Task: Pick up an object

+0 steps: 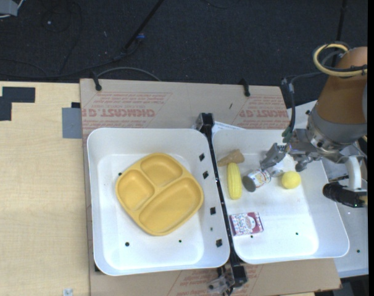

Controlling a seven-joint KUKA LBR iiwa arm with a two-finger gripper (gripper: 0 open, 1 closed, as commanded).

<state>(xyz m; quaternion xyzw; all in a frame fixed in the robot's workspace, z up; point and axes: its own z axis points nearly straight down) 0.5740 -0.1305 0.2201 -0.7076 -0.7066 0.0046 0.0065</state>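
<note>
The end effector (pixel 274 159) sits low in the right bin (pixel 323 242), at the frame's right; I cannot tell how it stands. Just below it lies a small can (pixel 258 178), a lemon (pixel 290 180) to its right, a corn cob (pixel 234 180) to its left. A red packet (pixel 245 223) lies lower. The left bin (pixel 107 239) holds a yellow divided plate (pixel 159 193). Cardboard underlies both on the table (pixel 33 190); dark floor above.
</note>
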